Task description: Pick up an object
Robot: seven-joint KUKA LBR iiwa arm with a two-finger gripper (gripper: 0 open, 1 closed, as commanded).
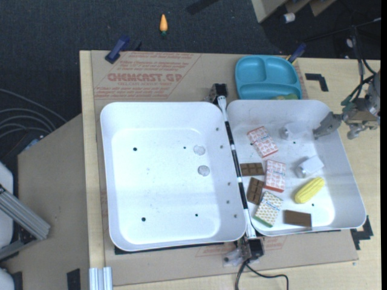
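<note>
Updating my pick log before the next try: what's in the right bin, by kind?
Patterned packets: 3
Brown chocolate bars: 3
Yellow corn cob: 1
Small grey pieces: 2
Total: 9

glossy white plastic bins (163, 116), matt cardboard bench (151, 71)

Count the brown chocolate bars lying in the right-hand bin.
3. One chocolate bar lies by the divider at mid-height; a second chocolate bar sits just below it; a third chocolate bar rests near the front wall. None looks hidden.
</note>
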